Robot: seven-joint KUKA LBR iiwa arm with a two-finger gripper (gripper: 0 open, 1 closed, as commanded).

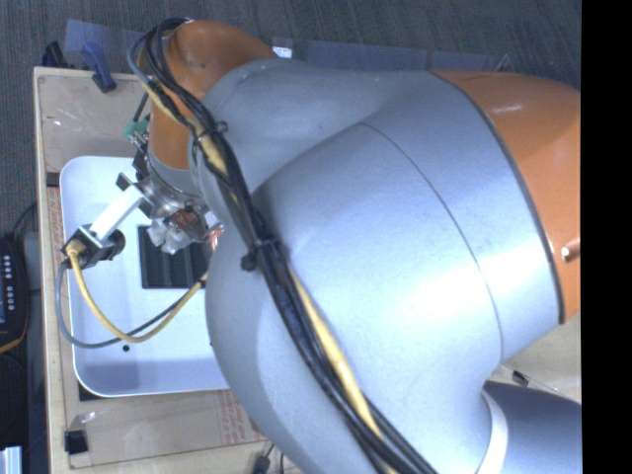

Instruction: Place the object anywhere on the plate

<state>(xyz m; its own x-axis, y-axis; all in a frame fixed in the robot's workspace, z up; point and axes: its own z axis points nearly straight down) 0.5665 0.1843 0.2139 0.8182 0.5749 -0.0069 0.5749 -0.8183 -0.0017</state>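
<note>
The grey arm reaches far over the bench and hides most of it. Its gripper [178,231] hangs over the upper middle of the left white bin [89,181]. Directly beneath it lies a dark rectangular thing [163,267], partly covered by the gripper; whether this is the plate I cannot tell. A small reddish-brown patch [186,225] shows at the gripper's tip, and I cannot make out if it is a held object or part of the tool.
A white bracket with a black tip [94,243] sticks out left of the wrist. A yellow cable [109,329] loops low over the bin floor. The wooden bench rim [44,146] frames the bin, with a blue clamp [99,72] at the top left.
</note>
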